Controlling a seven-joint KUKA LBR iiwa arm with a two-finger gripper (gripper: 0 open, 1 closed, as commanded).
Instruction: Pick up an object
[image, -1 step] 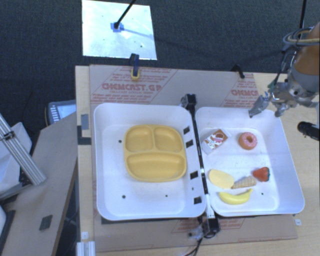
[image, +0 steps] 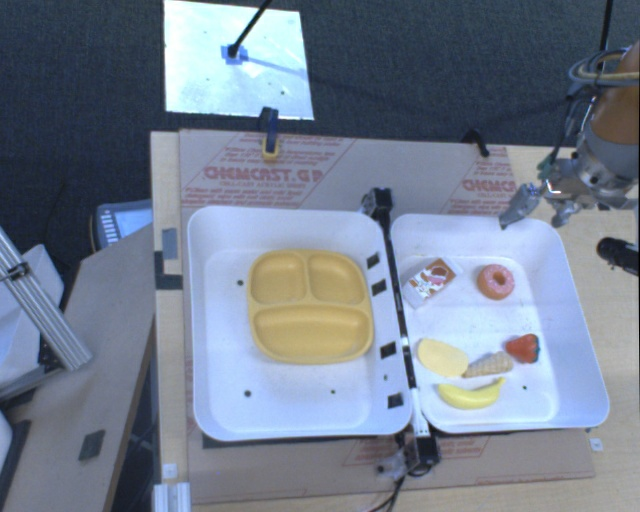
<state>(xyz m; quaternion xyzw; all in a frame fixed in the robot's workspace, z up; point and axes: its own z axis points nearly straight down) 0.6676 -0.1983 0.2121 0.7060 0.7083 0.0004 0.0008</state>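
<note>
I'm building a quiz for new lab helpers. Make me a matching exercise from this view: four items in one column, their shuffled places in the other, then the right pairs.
Items:
1. yellow divided tray
2. pink doughnut
3. banana
4. claw

Places:
A. near the front of the right bin
B. above the far right corner of the right bin
C. middle of the left bin
D. far part of the right bin, right of the small printed packet

Pairs: 1-C, 2-D, 3-A, 4-B
</note>
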